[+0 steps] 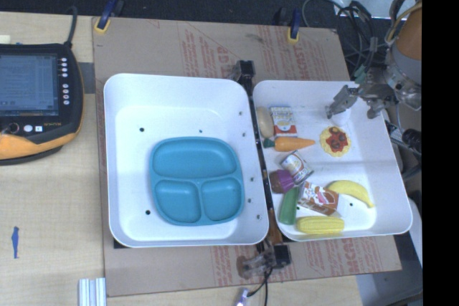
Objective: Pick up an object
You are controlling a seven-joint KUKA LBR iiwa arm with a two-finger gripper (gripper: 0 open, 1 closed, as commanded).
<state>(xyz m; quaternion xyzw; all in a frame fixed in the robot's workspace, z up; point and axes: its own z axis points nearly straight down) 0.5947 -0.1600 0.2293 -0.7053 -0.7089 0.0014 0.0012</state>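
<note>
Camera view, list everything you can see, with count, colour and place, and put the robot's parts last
bins: 2, white, side by side on the bench
divided plate: 1, blue, in the left bin
carrot: 1, orange, right bin, near the divider
banana: 1, yellow, right bin, near edge
corn cob: 1, yellow, right bin, near edge
small pizza: 1, red and yellow, right bin, middle
carton: 1, white and red, right bin, far left
green vegetable: 1, green, right bin
control tablet: 1, black and orange, bench left
clamps: 2, blue and yellow, far bench edge
arm: 1, grey with orange band, right side
claw: 1, grey, above the right bin's far corner
</note>
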